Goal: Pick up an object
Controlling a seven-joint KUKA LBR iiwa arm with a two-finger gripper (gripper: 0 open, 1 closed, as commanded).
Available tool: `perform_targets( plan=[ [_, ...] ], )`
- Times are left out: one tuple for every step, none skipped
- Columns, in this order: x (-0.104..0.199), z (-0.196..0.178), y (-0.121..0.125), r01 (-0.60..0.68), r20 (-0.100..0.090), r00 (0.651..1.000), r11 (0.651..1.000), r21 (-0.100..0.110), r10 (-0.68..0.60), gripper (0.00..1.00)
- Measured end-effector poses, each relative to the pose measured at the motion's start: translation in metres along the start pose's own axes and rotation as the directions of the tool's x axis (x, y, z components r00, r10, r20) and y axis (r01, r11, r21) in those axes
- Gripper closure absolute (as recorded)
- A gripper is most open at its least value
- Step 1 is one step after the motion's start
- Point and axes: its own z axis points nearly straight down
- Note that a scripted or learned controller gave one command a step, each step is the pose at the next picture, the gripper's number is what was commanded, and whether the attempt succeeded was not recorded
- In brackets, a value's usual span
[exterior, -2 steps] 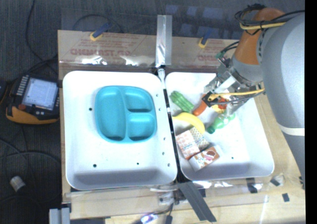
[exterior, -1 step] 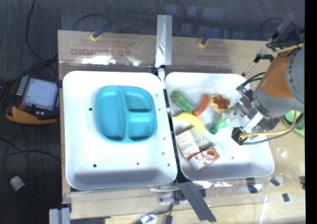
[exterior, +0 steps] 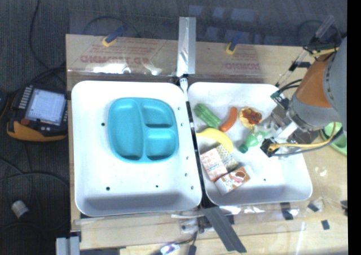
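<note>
My gripper (exterior: 269, 131) hangs over the right side of the right bin (exterior: 293, 183), with the grey arm and its orange band coming in from the right. Just to the gripper's left lies a small green bottle (exterior: 250, 141), close to it or touching; I cannot tell which. A pizza slice (exterior: 250, 116) lies above the bottle, and an orange carrot-like piece (exterior: 228, 118) lies to the left of the slice. Farther left are a green cucumber (exterior: 207, 115) and a yellow banana (exterior: 217, 137). Two small printed cartons (exterior: 217, 162) (exterior: 232, 179) lie near the bin's front.
The left bin (exterior: 90, 192) holds a blue divided plate (exterior: 142, 128). A ridge (exterior: 192, 146) separates the two bins. A handheld device (exterior: 38, 113) lies on the floor at the left, off the bench.
</note>
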Motion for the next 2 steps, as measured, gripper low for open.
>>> perform_targets(
  plan=[
    [0.0196, 0.0261, 0.0217, -0.047, 0.001, 0.999, 0.999, 0.0, 0.047, 0.0],
    [0.019, 0.0195, 0.0202, -0.047, 0.005, 0.999, 0.999, 0.007, 0.046, 1.0]
  ],
)
